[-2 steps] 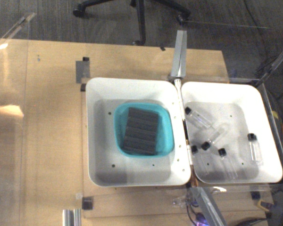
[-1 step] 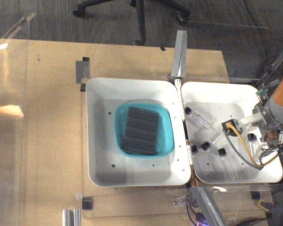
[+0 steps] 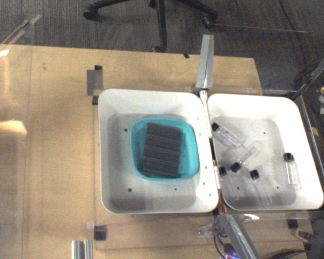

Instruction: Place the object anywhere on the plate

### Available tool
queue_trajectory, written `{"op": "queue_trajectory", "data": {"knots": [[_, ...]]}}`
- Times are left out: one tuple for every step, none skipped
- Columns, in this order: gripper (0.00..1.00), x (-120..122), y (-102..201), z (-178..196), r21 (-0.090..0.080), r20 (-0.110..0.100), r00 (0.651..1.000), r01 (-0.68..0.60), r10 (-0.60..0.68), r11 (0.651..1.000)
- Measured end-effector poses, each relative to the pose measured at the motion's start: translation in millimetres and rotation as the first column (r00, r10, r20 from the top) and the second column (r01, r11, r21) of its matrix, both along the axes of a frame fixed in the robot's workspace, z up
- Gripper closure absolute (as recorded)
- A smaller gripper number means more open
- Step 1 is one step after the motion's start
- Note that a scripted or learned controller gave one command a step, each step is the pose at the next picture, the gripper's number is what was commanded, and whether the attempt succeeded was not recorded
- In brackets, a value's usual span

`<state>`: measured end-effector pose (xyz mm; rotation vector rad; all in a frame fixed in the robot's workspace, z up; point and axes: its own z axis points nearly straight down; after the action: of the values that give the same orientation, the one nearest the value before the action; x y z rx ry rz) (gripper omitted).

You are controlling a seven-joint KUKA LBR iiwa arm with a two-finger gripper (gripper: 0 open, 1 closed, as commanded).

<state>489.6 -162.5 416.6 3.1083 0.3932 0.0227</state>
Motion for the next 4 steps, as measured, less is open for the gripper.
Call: {"op": "queue_trajectory", "data": {"knots": [[0.0,101.9,-42.4,-32.6,0.003,-0.008,0.999,0.042,-0.042,0.999],[0.0,164.9,-41.2,19.6,0.003,-0.005,0.999,0.04,-0.04,0.999],[0.0,122.9,-37.7,-217.6,0.008,-0.015,0.999,0.046,-0.046,0.999],[0.0,124.5,-41.7,-192.6,0.006,-0.01,0.999,0.033,-0.033,0.999]]}}
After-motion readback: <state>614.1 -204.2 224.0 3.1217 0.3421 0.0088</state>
